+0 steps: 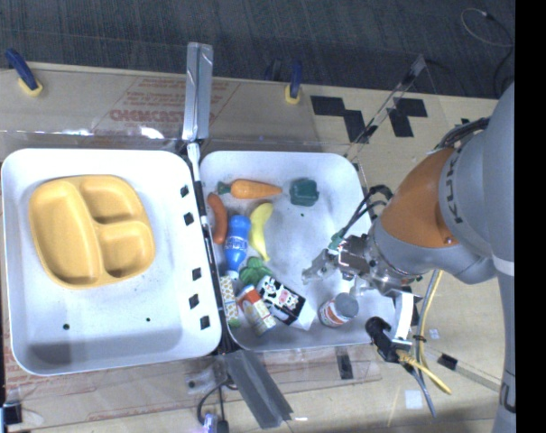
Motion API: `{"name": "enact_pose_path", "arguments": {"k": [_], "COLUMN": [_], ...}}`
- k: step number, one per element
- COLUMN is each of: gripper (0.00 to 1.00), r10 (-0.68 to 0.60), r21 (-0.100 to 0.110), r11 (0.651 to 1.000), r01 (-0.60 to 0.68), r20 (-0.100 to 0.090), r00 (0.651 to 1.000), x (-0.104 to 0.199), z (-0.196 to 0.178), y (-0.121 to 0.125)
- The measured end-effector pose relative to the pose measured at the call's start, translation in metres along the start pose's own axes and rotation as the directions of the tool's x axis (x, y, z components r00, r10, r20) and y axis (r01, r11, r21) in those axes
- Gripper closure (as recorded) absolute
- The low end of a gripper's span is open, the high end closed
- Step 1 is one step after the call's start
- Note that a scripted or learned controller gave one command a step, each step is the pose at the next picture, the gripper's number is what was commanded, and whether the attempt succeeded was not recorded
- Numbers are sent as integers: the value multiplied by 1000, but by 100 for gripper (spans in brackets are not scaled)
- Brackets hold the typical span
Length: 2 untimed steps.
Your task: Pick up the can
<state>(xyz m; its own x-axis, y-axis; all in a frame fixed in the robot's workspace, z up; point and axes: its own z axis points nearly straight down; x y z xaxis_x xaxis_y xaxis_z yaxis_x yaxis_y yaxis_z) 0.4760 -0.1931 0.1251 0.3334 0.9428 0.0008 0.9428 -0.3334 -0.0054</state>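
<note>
At the far left we saw the left bin carrying a yellow divided tray, set apart from the clutter and seemingly not part of this job. Moving right past the divider, the right bin had most of its things crowded against its left wall: a carrot near the top, a red pepper, a blue bottle and a banana below it, then a black-and-white carton toward the near corner. A dark green piece lay alone farther right. The can stood near the bin's front edge, toward its right side, apart from the pile, which we judged left room to come down on it. The gripper hung just above and behind the can, the grey arm reaching in from the right. We could not tell how the jaws stood, and nothing showed between them, so we judged the can not yet grasped.
</note>
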Motion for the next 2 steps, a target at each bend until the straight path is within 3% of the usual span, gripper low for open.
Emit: {"name": "enact_pose_path", "arguments": {"k": [1, 2], "gripper": [0, 0], "r10": [2, -376], "r21": [-1, -1], "r11": [1000, 927], "r01": [-2, 376], "r20": [0, 0], "r00": [1000, 927], "x": [1, 4], "z": [34, 21], "y": [0, -1]}}
